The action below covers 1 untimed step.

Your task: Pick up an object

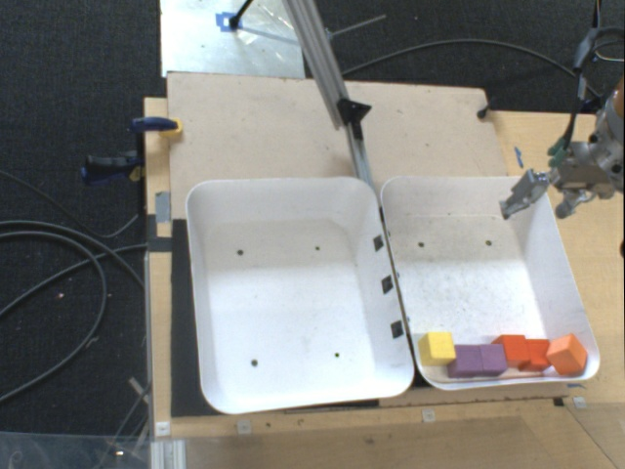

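Two shallow white plastic bins side by side on a pale wooden bench (pixel 293 125), both glossy with rounded corners and speckled with dark grit. Left bin (pixel 210 360): just a few small dark dots on the floor. Right bin (pixel 562 262): four chunky matte blocks, foam-looking, lined up along the near wall. From left to right: one yellow cube (pixel 437 347), one purple block (pixel 478 360) that's wider than tall, one red-orange block (pixel 521 351), one lighter orange cube (pixel 567 354) tucked into the near right corner. Purple touching red-orange, yellow just beside purple. Metal gripper (pixel 547 195) hovering over the far right rim of the right bin, fingers (pixel 520 196) spread apart with nothing between them, well apart from the blocks. Three small black tabs (pixel 388 283) along the seam between the bins.
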Available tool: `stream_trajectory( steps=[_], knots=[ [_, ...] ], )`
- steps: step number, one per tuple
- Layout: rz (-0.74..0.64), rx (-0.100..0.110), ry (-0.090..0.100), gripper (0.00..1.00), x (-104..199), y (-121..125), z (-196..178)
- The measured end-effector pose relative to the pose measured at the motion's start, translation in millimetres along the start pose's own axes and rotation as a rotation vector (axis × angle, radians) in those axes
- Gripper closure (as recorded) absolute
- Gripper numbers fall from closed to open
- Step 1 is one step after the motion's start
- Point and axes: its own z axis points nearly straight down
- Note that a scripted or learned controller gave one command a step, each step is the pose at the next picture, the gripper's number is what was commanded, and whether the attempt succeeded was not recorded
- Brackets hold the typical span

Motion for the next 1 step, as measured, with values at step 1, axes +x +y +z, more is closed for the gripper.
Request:
stream_trajectory(
  steps=[1],
  knots=[
    [0.007, 0.012, 0.002, 0.0, -21.3, -34.7, 143.4]
  ],
)
